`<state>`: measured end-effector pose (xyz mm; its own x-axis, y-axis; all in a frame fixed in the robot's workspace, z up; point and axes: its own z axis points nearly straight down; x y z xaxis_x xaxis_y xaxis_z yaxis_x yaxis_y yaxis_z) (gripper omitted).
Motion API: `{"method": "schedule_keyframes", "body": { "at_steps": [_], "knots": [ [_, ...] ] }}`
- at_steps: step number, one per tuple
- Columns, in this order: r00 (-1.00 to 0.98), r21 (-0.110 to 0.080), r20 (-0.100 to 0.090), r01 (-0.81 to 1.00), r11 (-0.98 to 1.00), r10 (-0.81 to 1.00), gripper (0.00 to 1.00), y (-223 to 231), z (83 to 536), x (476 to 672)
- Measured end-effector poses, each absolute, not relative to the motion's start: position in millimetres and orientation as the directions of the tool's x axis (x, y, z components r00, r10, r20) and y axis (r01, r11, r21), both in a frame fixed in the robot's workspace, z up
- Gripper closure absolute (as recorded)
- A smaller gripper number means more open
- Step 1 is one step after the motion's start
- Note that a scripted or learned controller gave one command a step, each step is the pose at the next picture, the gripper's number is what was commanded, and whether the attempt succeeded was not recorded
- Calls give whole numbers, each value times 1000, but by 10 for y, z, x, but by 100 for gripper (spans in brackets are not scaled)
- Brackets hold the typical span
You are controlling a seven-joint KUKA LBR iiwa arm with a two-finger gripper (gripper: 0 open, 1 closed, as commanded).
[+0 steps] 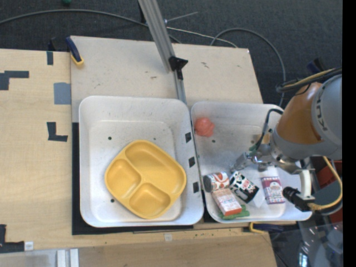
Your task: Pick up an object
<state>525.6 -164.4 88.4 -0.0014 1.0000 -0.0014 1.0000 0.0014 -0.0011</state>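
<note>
Objects to pick sit in the right bin (pixel 222 113): a black-and-white cow-patterned item (pixel 243 186) near the front, a red-and-white can (pixel 217 181) lying on its side just left of it, an orange-red carton (pixel 227 202) at the front wall, a small pink-and-white box (pixel 272 190) to the right, and a pinkish-red ball (pixel 204 127) well apart near the back left. Your gripper (pixel 251 159) hangs low over the bin, just behind the cow-patterned item; its metal parts blur together, so you cannot tell how wide it stands, and nothing is visibly held. Judge this as the approach step, nothing lifted yet. Next move likely calls for dropping straight onto one item, and the front cluster is crowded, things touching or nearly so, so a neighbour may get nudged. The can looks smooth and round, may roll; cartons look flat-sided, easier to pinch. The left bin (pixel 89 149) holds a yellow three-compartment plastic tray (pixel 146 178), glossy, rounded corners. Both bins are white, scuffed, shallow, on a pale bench (pixel 122 60).
</note>
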Motion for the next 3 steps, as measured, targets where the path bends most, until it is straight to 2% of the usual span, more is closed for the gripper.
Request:
{"method": "schedule_keyframes", "body": {
  "at_steps": [1, 3],
  "knots": [
    [-2, -1, 0, 1000, 2, 1000, 100, -1637, 992, 5258],
    [-2, 3, -1, 1000, 2, 1000, 100, -1602, 1875, 5340]
  ]
}}
